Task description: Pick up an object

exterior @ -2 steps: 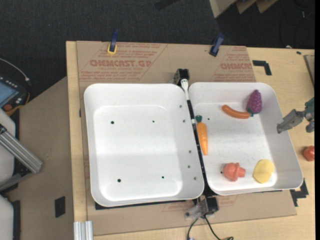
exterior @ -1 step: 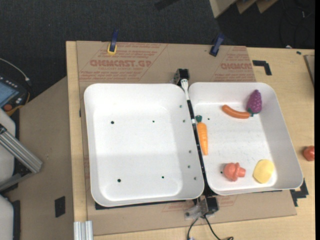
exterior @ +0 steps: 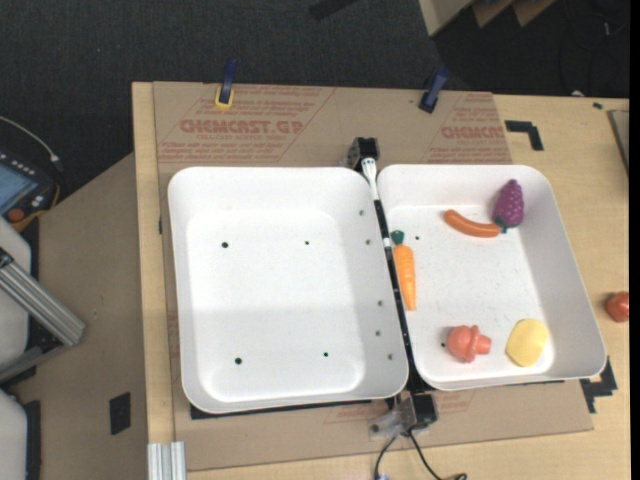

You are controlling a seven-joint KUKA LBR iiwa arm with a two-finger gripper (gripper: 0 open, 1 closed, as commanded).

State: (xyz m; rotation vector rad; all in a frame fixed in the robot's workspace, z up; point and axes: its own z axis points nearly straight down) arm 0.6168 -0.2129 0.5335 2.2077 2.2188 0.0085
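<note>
The right bin [exterior: 560,268] holds several toy foods. An orange carrot [exterior: 404,275] with a green top lies along the bin's left wall. A purple bunch of grapes [exterior: 509,203] sits at the far right corner, touching the end of an orange-red sausage [exterior: 471,225]. Near the front edge lie a red-orange lumpy toy [exterior: 466,343] and a yellow lemon [exterior: 527,342], a little apart from each other.
The left bin [exterior: 200,268] stands beside the right one on a brown cardboard sheet [exterior: 300,118]. A blue clamp [exterior: 433,89] and a yellow-blue clamp [exterior: 226,88] grip the sheet's far edge. A small orange thing [exterior: 618,307] lies on the bench right of the bins.
</note>
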